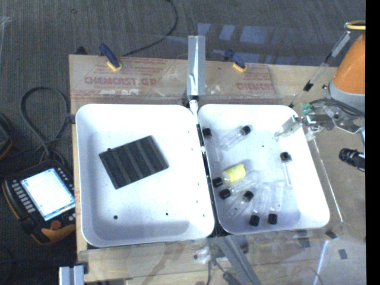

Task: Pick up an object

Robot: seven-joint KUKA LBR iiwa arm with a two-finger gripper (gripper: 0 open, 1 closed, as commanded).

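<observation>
vials (236, 136), clear with black caps, lie scattered in the right bin (309, 212); slick and round, they could roll away. gripper (300, 122) hovers at the rim, jaw state unclear.

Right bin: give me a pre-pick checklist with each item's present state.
1. Tool over the right bin: ok, above its upper right corner.
2. Tool carrying nothing: cannot tell.
3. Targets present: ok, clear vials with black caps, e.g. one, plus a yellow-capped vial.
4. Targets separated: not ok, vials cluster near the bottom.
5. Left bin: ok, black ridged block lies apart.
</observation>
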